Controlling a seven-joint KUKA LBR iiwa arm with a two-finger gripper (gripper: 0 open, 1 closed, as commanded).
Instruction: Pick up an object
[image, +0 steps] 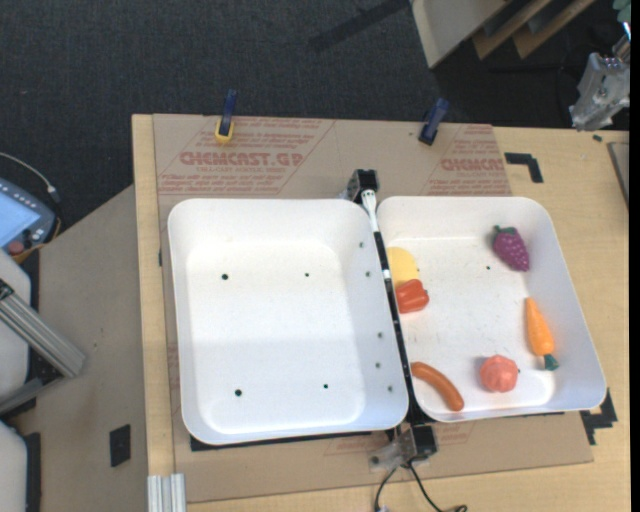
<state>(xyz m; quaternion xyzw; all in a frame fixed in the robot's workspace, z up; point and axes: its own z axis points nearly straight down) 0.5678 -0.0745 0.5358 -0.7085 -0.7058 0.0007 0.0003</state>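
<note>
Your candidates are all sitting in the right bin (560, 300): purple grapes (510, 247) near the far right corner, carrot (539, 331) along the right wall, pinkish-red fruit (499, 373) just beside its tip, sausage (438, 385) near the front. A yellow piece (401, 264) and red piece (411, 296) are touching at the divider, shapes hard to name. The gripper (600, 90) is hanging off-bench, top right, cropped; jaw spread unreadable, nothing visibly held.

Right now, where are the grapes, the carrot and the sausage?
grapes (511, 248), camera view, middle of the purple bunch
carrot (539, 330), camera view, middle of its orange body
sausage (438, 385), camera view, middle of its length
</note>
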